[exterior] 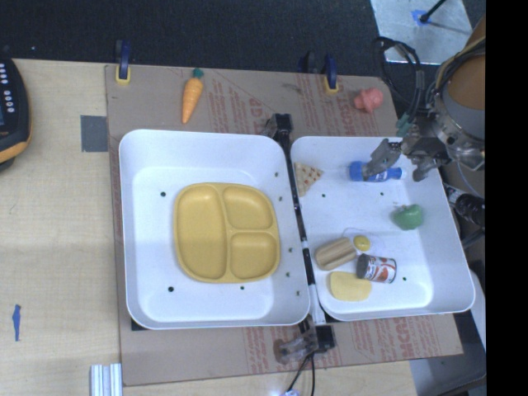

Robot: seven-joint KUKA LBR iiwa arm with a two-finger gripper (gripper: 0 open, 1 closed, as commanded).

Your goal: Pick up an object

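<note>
The end effector (402, 160) sits low over the far part of the right bin (429, 299), its two fingers spread apart, one touching a blue object (363, 171) that lies just beside it, not gripped. Nearer in that bin lie a green piece (407, 216), a tan cylinder (334, 252) and a small can (377, 268). A yellow divided tray (226, 231) lies in the left bin (140, 221)

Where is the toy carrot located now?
The toy carrot lies on the cardboard mat behind the left bin, near the yellow clamp, outside both bins.
</note>
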